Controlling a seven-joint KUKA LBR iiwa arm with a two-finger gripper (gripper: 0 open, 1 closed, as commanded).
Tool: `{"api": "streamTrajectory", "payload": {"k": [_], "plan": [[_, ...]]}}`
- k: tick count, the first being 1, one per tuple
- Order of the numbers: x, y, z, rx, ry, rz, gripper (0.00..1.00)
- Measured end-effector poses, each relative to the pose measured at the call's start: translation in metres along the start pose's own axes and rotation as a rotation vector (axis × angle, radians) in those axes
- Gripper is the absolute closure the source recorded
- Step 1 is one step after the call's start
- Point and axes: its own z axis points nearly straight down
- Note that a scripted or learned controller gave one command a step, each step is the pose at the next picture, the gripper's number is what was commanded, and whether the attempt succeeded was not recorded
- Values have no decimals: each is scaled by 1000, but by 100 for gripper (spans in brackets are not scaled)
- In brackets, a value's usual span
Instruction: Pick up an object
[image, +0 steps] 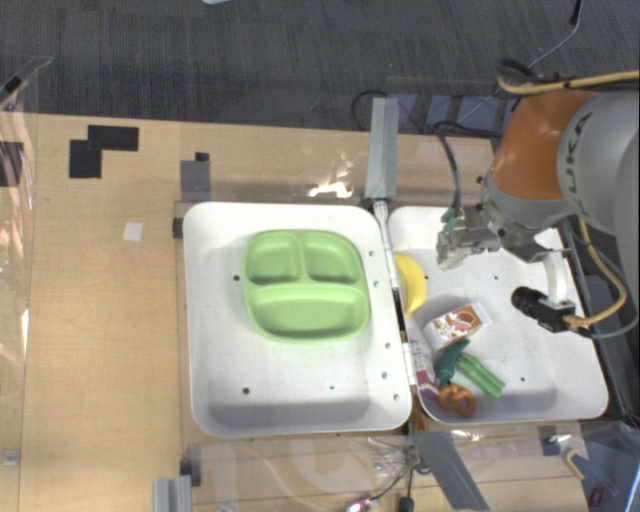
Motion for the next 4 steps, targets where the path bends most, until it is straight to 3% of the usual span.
{"api": "streamTrajectory", "payload": {"k": [1,2,3,4], "plan": [[0,0,0,0,0,-1,0],[-32,-31,49,2,1,-180,0],[-38,-49,94,-11,-3,-274,0],[-37,-47,82,-17,-1,-274,100]]}}
